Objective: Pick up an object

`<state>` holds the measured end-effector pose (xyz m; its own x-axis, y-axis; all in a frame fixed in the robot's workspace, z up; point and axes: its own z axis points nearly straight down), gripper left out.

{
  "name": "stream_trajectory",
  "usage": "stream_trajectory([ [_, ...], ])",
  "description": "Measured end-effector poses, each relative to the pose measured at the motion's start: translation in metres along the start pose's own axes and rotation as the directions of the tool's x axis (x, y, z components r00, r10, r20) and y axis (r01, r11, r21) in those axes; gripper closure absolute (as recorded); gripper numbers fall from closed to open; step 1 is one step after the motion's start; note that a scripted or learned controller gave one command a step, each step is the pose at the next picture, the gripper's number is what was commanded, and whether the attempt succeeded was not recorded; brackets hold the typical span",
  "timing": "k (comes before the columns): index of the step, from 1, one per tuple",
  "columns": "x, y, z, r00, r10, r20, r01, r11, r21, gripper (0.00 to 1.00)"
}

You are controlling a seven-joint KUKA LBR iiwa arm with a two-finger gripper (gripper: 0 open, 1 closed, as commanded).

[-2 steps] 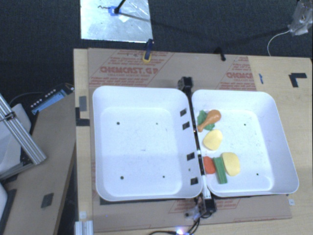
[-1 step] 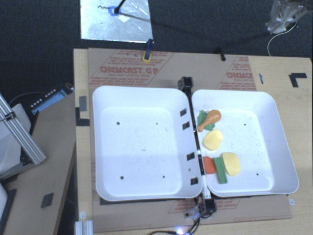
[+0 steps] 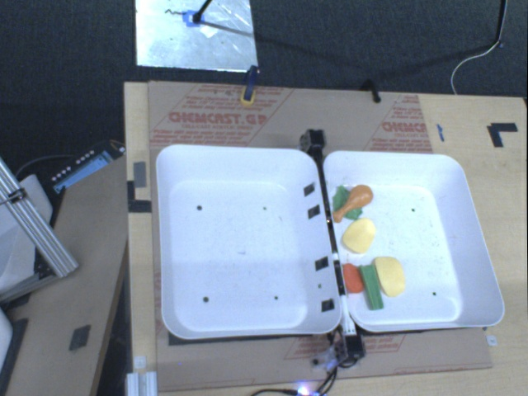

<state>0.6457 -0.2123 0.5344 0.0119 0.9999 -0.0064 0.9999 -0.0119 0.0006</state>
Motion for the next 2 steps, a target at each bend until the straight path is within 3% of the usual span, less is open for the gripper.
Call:
stream_trajectory([
  [1, 0.033, 0.008, -0.001, 1.000, -0.018, -0.006, 0.018, 1.000, -0.002, 1.00],
  [2, 0.093, 0.023, -0.002, 1.000, -0.022, -0.007, 0.022, 1.000, -0.004, 1.00],
])
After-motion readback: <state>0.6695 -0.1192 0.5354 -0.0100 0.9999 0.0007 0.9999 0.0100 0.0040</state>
